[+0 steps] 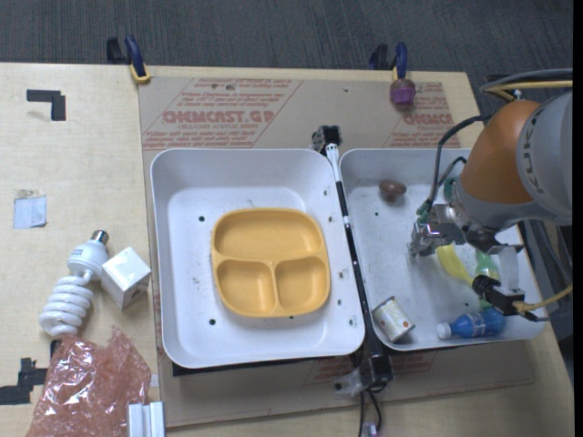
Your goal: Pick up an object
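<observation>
Camera view: curved yellow banana (pixel 451 262).

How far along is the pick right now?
Nothing looks lifted yet. The gripper is low in the right bin, close to the yellow object. The small cup, blue bottle and brown lump lie on the bin floor. Grasping and lifting remain.

One fixed camera looks down on my worktop (pixel 82 171) from above, at a slant, framing both white bins (pixel 173 244) whole. Taking the yellow tray (pixel 271 262) as landmark, my arm (pixel 519 153) enters from the camera view's right; dark floor lies beyond it.
</observation>
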Controlling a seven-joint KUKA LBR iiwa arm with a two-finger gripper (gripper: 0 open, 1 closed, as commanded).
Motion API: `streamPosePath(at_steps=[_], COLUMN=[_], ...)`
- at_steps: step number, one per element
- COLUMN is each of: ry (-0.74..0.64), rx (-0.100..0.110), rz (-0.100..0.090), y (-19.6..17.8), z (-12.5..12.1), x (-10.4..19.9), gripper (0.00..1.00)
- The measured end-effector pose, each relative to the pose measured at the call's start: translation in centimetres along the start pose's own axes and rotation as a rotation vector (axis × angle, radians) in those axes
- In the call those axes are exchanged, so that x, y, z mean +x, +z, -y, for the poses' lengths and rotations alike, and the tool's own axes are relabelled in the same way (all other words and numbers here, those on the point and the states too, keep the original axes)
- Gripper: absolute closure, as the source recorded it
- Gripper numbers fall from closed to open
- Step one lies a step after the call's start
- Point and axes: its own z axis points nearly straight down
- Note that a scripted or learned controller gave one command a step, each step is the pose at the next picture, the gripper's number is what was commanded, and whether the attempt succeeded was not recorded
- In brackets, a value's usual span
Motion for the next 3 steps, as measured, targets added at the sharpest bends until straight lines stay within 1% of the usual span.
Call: streamPosePath(at_steps=[1,2,3], ry=[0.001,0.003,-0.001], rx=[0.0,-0.002,-0.002], rz=[0.0,0.0,0.0], y=[0.0,-1.0,-10.0], z=[7.2,7.1,8.2], x=[2.1,2.0,9.5], gripper=[0.0,1.0,1.0])
